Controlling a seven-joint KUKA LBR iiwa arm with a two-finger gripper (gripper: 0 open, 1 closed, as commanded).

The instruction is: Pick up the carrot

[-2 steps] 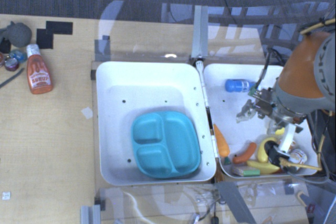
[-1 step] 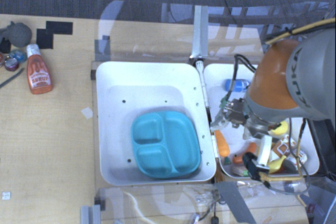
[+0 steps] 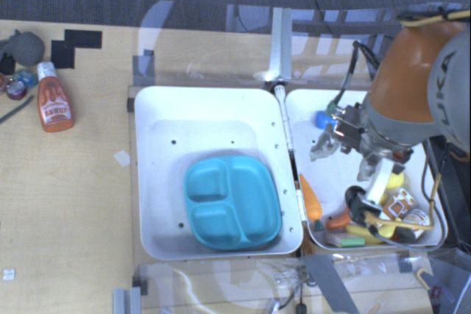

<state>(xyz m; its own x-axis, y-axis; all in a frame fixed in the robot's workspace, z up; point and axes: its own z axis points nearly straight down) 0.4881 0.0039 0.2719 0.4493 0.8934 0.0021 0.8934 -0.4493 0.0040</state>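
Well, the arm hangs over the right bin (image 3: pixel 294 158) while the carrot (image 3: pixel 310 200) lies by that bin's left wall, low in the frame.

From above, the gripper (image 3: pixel 343 151) sits right of centre, its two fingers spread with nothing between them, apart from the carrot below-left. A heap of small toys (image 3: pixel 383 220) crowds the lower right corner, partly hidden under the wrist; I cannot make out each piece. A blue divided plate (image 3: pixel 232 201) rests in the left bin (image 3: pixel 169 121). A ketchup bottle (image 3: pixel 54 101) lies on the bench at far left.
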